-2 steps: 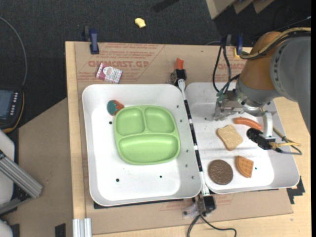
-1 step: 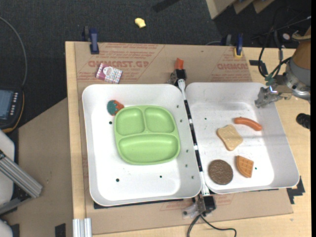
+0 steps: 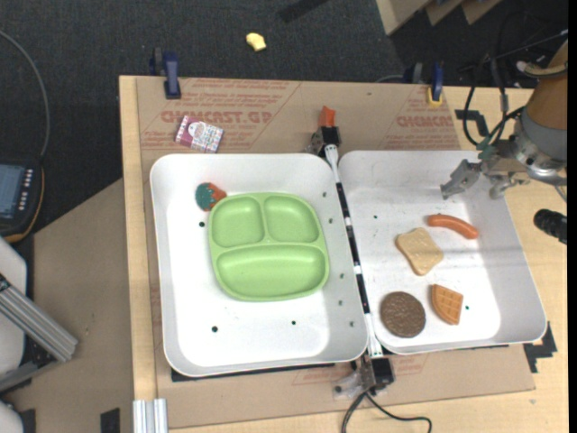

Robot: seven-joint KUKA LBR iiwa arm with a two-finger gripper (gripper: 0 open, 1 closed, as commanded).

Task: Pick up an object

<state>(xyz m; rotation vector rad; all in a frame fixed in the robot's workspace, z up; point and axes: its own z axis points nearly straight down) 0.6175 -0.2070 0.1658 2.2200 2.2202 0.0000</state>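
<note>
The right bin [image 3: 514,269] holds an orange-red sausage [image 3: 453,226], a tan bread slice [image 3: 419,250], a round brown patty [image 3: 402,314] and an orange waffle piece [image 3: 447,303]. My gripper [image 3: 475,180] hangs over the bin's far right corner, a little above and right of the sausage. It is open, its fingers spread with nothing between them. In the left bin [image 3: 180,314] a green divided plate [image 3: 268,246] lies near the middle, and a small red and green object [image 3: 211,195] rests by the plate's far left corner.
A pink card [image 3: 198,133] lies on the board behind the left bin. Blue clamps [image 3: 169,72] [image 3: 435,84] grip the board's far edge, and an orange clamp [image 3: 326,115] sits between the bins. A yellow scrap [image 3: 257,41] lies on the floor.
</note>
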